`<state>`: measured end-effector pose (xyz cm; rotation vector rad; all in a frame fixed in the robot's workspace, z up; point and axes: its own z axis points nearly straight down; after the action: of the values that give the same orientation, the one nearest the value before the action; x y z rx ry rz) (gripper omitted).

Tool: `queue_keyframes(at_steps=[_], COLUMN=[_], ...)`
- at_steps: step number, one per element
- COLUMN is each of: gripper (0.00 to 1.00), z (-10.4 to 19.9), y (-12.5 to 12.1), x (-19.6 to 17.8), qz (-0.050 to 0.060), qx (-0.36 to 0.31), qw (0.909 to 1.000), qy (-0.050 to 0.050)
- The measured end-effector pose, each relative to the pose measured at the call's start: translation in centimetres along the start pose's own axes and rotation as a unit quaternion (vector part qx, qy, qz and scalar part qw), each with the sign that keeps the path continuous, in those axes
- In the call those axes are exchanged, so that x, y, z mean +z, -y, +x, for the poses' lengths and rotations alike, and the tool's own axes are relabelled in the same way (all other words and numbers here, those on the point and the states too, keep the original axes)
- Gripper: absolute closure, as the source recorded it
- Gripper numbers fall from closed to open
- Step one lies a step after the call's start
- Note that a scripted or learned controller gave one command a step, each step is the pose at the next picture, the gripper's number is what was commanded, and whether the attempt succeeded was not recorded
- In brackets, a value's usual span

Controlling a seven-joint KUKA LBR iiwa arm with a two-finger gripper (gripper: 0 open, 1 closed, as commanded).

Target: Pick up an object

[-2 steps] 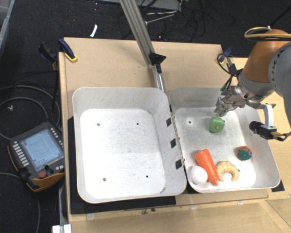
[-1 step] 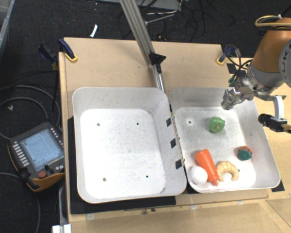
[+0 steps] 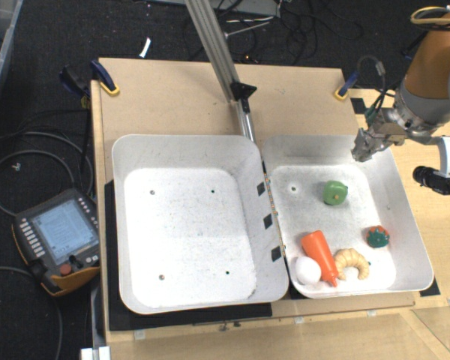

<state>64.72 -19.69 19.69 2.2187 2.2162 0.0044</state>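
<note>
In the right bin [image 3: 315, 156] lie a green round object [image 3: 334, 193], an orange carrot-shaped toy [image 3: 320, 256], a white ball [image 3: 308, 271], a tan croissant-shaped piece [image 3: 352, 262] and a small red and green strawberry-like piece [image 3: 378, 236]. My gripper [image 3: 362, 149] hangs over the bin's back right corner, up and to the right of the green object, with nothing seen between its tips.
The left bin [image 3: 135, 163] sits beside the right one. A slanted metal pole [image 3: 214, 36] crosses the back of the bench. Clamps sit at the back corners [image 3: 105, 77]. A teach pendant [image 3: 58, 235] lies on the floor at the left.
</note>
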Motion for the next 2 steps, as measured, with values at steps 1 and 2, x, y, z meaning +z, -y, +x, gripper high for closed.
queue_keyframes(at_steps=[1,2], gripper=[1.0,1.0], z=[-1.0,3.6], y=[0.2,0.9], x=[-5.5,-5.9], qz=[-0.001,0.003], qx=[0.0,-0.004], qw=[1.0,1.0], qy=[0.001,-0.002])
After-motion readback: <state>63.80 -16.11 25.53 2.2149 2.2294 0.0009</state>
